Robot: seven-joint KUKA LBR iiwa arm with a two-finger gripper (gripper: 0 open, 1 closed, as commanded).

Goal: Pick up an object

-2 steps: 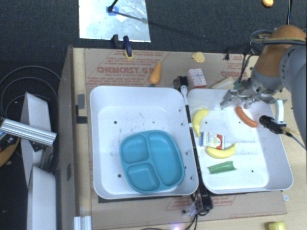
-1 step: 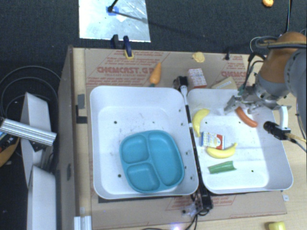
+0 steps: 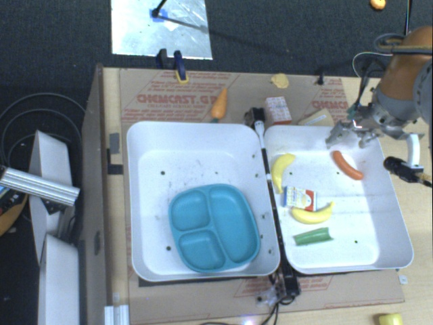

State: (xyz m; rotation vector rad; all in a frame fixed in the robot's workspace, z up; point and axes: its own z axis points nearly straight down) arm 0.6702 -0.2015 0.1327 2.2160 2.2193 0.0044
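The gripper hangs over the far right corner of the right bin, just beside the red sausage; whether the jaws are spread cannot be told. Nothing is lifted yet. Two bananas, a small carton and a green piece lie nearer the middle (the blue tray sits in the left bin). The whole pick remains.

Open white floor below the gripper; just beside it a sausage, bananas farther left.
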